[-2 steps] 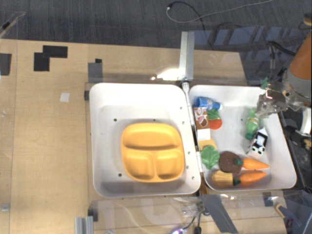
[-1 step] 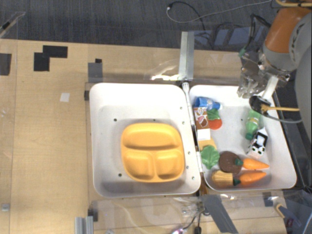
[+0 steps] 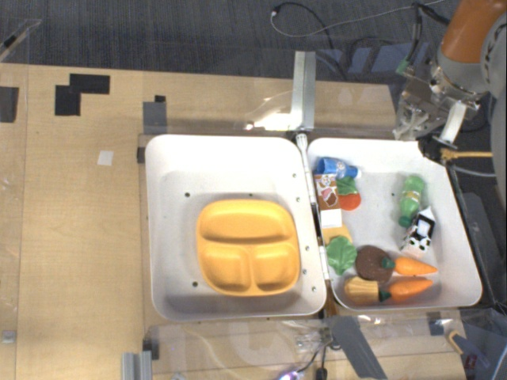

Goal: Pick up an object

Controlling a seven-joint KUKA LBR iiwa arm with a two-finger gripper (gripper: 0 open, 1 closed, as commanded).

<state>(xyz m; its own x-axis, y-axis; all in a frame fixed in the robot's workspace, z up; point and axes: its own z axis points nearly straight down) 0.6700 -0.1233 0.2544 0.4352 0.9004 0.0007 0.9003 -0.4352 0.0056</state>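
My gripper (image 3: 425, 121) hangs above the far right corner of the right bin (image 3: 467, 236), at the end of the grey arm with its orange band. Nothing shows between its fingers. In the right bin lie a blue packet (image 3: 336, 167), a red tomato-like piece (image 3: 349, 199), a green bottle-shaped toy (image 3: 410, 195), a black and white cow toy (image 3: 420, 233), a green leafy piece (image 3: 341, 254), a brown round piece (image 3: 372, 263), two carrots (image 3: 412, 278) and a corn cob (image 3: 360, 291). All lie below and to the left of the gripper.
The left bin (image 3: 170, 212) holds a yellow divided plate (image 3: 248, 244). A metal post (image 3: 304, 93) stands behind the seam between the bins. Cables (image 3: 348, 22) run across the dark floor at the back. Black markers (image 3: 79, 93) sit on the wooden bench at left.
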